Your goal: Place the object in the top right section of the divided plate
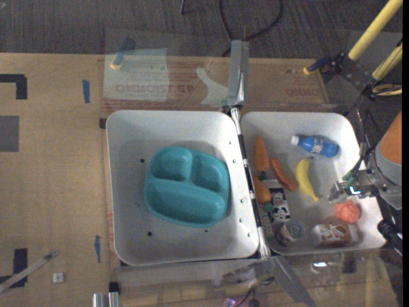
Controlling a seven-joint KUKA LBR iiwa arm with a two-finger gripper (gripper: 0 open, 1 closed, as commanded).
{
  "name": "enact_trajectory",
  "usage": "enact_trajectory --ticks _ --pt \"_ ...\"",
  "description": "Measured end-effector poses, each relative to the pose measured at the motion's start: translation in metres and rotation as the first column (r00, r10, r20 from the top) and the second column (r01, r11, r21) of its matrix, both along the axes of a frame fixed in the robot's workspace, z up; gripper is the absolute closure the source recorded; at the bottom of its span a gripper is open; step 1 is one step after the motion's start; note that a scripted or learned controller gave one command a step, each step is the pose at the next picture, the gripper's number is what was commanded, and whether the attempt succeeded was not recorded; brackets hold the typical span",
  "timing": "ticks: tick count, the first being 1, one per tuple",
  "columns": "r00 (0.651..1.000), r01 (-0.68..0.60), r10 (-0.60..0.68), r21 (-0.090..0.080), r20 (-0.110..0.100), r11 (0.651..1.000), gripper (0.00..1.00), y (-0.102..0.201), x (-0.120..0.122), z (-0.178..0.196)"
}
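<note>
Teal plastic divided plate (186,186) is sitting in the middle of the left white bin (128,139), its three sections bare. Across the divider, the right white bin (342,123) is holding a blue and white bottle (315,146), a yellow banana (305,178), orange carrot-shaped pieces (262,155), a small brown jar (334,234) and a soft orange-red lump (348,211). Grey two-finger gripper (348,187) is hovering just above that lump at the bin's right edge; how far its fingers are spread is too blurred to tell, perhaps nothing between them.
</note>
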State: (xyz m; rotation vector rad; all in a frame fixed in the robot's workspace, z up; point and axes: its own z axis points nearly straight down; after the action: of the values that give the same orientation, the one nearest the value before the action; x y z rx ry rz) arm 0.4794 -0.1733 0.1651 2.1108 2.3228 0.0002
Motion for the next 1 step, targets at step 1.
enact_trajectory --ticks 1 --pt "0.991 -0.134 0.134 0.000 0.000 0.991 1.00 -0.0510 0.0010 0.0779"
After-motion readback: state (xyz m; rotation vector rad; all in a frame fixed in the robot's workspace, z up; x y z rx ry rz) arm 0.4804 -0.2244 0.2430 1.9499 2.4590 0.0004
